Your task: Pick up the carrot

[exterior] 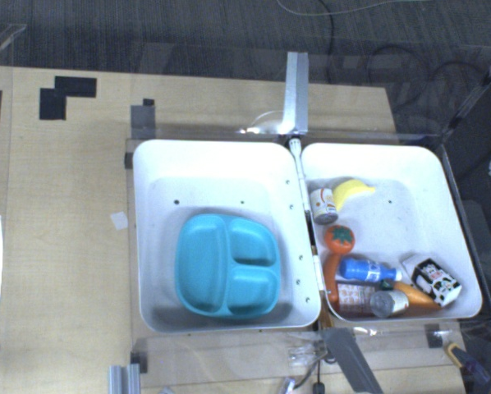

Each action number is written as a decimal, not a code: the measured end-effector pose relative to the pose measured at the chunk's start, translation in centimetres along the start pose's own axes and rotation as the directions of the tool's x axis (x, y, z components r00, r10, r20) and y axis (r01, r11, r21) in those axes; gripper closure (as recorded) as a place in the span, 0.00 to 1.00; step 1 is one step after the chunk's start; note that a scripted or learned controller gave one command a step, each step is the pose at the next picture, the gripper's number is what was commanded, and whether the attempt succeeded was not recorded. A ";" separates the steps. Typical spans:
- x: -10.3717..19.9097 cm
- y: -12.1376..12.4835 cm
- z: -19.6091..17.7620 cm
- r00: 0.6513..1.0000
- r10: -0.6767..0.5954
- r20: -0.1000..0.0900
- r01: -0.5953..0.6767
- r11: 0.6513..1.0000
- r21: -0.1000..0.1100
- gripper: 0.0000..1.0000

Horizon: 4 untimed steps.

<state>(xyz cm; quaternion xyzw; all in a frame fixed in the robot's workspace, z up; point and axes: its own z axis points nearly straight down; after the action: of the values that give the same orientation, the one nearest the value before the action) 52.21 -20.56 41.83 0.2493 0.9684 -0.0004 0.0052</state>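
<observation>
The carrot (416, 295) looks to be the orange tapered piece lying along the front wall of the right bin (426, 171). Its thick end is hidden under a grey-capped bottle (375, 302), and its tip points right, below a black-and-white box (436, 281). A blue bottle (369, 270) lies just behind it. A second orange shape (330, 271) curves along the bin's left wall beneath a round orange-red fruit with a green top (340, 237); I cannot tell what it is.
A yellow banana (354, 191) and a small can (323, 205) lie at the back left of the right bin. The left bin (155, 187) holds a blue divided plate (227, 263). A metal post (296, 89) stands behind the bins' shared wall.
</observation>
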 end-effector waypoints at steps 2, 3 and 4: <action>7.2 6.7 10.8 0.937 -0.349 -0.002 0.349 0.937 -0.002 1.00; 3.6 -0.4 -1.9 0.955 -0.298 0.001 0.298 0.955 0.000 1.00; 1.2 0.2 32.8 0.947 -0.323 0.002 0.323 0.947 -0.001 1.00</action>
<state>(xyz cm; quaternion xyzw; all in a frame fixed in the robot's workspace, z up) 51.60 -19.96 9.03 0.0876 0.9961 -0.0010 0.0062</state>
